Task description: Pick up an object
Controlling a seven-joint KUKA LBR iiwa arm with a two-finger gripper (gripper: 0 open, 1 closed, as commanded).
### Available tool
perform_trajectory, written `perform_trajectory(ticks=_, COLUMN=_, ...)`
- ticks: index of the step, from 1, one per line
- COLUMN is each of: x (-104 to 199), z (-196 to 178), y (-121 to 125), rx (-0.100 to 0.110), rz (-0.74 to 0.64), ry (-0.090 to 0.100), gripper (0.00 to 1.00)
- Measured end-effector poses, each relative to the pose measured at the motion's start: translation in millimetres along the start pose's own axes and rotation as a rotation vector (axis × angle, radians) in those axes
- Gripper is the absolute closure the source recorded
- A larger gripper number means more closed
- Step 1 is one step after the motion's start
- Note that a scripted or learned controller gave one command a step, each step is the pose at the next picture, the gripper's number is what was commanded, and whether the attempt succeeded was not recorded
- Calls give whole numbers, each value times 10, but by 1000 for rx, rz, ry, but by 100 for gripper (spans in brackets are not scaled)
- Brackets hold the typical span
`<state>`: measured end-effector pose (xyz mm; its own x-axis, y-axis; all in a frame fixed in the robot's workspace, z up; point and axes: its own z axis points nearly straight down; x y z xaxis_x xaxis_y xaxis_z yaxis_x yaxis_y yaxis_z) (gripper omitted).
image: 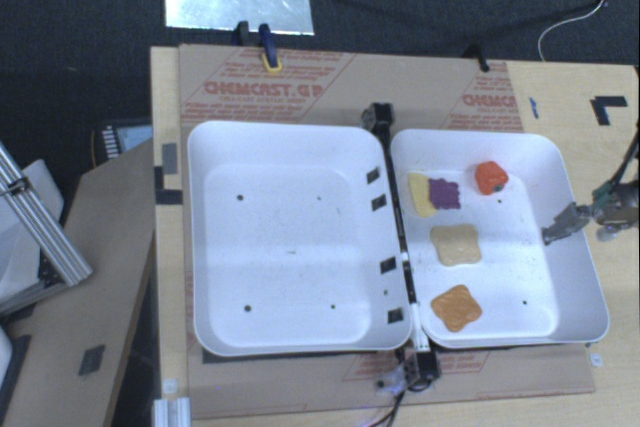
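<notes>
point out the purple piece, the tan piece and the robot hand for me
purple piece (445, 193), camera view, its middle
tan piece (456, 245), camera view, its middle
hand (562, 224), camera view, by its tips at the right bin's rim

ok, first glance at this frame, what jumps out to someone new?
The coloured pieces clustered in the right bin: an orange-red piece at the far side, a purple piece touching a yellow piece, a tan piece mid-bin and an orange piece near the front. The hand sits at that bin's right rim, apart from all of them. The left bin is bare white.
</notes>
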<state>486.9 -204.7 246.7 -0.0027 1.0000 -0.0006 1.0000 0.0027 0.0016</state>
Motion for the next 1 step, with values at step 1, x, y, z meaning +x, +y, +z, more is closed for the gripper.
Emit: perform_trajectory(ticks=1, x=-2, z=-112, y=11, rx=-4, rz=-4, ry=-1, gripper=100)
